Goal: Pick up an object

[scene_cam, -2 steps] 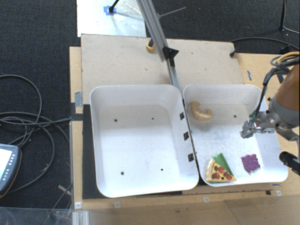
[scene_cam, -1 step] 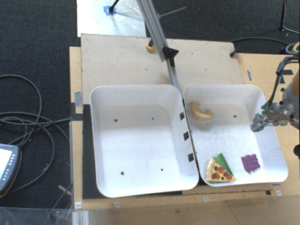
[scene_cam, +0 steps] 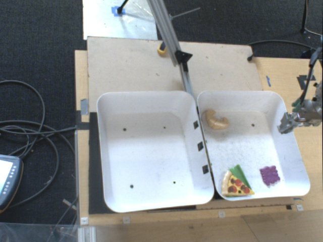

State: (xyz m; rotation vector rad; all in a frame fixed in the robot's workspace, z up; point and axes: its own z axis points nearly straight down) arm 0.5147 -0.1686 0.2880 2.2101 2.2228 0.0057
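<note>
The right bin (scene_cam: 282, 150) holds three objects. A tan croissant (scene_cam: 214, 119) lies near its back left corner. A pizza slice toy (scene_cam: 236, 181) with red dots and a green edge lies at the front, and a purple grape cluster (scene_cam: 269, 175) sits to its right. My gripper (scene_cam: 285, 123) hangs at the bin's right rim, well to the right of the croissant and above the grapes in the view. Nothing shows between its fingers.
The left bin (scene_cam: 151, 150) stands beside the right one, with a shared divider (scene_cam: 201, 145) bearing black clips. A slanted metal pole (scene_cam: 169, 29) crosses the back of the bench. Cables and a pendant (scene_cam: 7, 178) lie on the floor at left.
</note>
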